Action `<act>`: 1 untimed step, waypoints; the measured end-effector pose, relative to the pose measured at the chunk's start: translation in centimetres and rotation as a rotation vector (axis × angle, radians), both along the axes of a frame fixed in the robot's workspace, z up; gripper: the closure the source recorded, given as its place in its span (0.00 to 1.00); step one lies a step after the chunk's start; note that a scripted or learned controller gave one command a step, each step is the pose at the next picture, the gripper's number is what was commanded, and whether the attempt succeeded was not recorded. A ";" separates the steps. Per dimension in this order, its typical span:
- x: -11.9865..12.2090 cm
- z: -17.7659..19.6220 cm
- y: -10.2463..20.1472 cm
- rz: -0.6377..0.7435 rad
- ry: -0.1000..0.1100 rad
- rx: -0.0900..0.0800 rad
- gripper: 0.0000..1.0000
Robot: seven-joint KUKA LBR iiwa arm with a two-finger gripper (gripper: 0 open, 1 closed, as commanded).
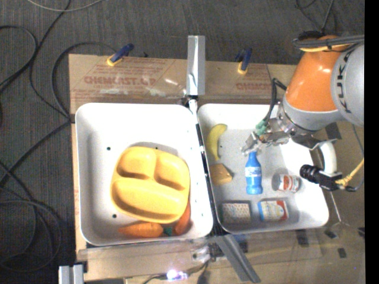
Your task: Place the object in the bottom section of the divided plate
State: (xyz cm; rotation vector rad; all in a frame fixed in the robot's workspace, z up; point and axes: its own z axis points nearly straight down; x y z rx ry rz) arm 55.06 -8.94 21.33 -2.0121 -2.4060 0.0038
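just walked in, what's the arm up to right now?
The arm's gripper hangs over the right bin, just above the blue bottle, with nothing visibly held. Around it in that bin lie a banana, a tan block, a small can and two flat packets near the front wall. The yellow divided plate sits in the left bin with an orange carrot-like item at its front edge. Nothing has been placed in the plate's sections yet.
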 end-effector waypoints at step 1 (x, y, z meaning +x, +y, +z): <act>0.9 -1.9 5.0 0.415 0.000 0.002 1.00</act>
